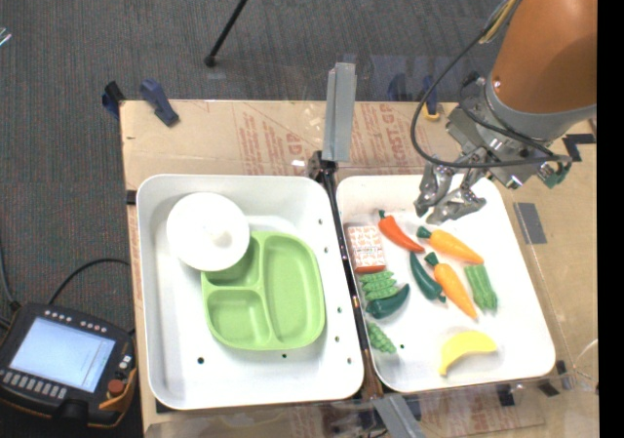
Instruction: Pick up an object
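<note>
1. While the arm (541, 46) is reaching in from the right, its gripper (450, 200) is hanging over the far part of the right bin (526, 329), just above the toy veggies.
2. Its fingers (432, 198) are sitting a little apart and pointing down, and nothing is showing between them, so it's not carrying anything (looks that way from up here, anyway).
3. Right under the fingertips, an orange carrot (454, 247) is lying at a slant, with a red chili (401, 233) just to its left.
4. A second carrot (455, 290) is lying nearer the camera, squeezed between a dark green pepper (425, 276) and a light green pod (481, 286).
5. A small printed box (366, 247) is sitting against the bin's left wall, with a pea pod (379, 284) and another dark green veggie (390, 301) just below it, and a small green bit (381, 338) lower still.
6. A yellow banana (465, 348) is lying by itself toward the near edge.
7. Over in the left bin (161, 368), a white bowl (208, 230) is sitting upside down, overlapping the corner of a green divided tray (278, 295).
</note>
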Motion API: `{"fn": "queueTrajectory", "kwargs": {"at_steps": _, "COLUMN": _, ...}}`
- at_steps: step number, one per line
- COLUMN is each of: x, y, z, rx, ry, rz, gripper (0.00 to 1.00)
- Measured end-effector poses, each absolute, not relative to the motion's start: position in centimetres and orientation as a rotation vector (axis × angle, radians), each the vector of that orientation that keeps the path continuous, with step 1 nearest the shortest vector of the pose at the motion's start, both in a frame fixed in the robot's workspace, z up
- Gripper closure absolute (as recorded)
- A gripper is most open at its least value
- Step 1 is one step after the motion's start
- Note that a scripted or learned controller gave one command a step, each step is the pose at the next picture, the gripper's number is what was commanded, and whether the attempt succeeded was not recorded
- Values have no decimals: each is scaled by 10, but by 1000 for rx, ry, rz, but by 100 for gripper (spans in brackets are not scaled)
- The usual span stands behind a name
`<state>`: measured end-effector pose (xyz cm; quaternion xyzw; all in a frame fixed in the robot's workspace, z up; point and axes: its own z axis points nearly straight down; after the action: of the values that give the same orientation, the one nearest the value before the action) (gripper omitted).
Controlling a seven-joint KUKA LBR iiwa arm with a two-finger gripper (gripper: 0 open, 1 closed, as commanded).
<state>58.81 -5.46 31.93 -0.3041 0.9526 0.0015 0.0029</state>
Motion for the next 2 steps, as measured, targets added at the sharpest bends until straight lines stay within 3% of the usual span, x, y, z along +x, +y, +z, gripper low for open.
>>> {"fn": "queueTrajectory", "kwargs": {"at_steps": 1, "x": 500, "y": -32, "z": 282, "rx": -1012, "ry": 2975, "rz": 6, "gripper": 100}}
{"fn": "queueTrajectory", "kwargs": {"at_steps": 2, "x": 532, "y": -81, "z": 144, "rx": -1544, "ry": 2742, "rz": 12, "gripper": 100}}
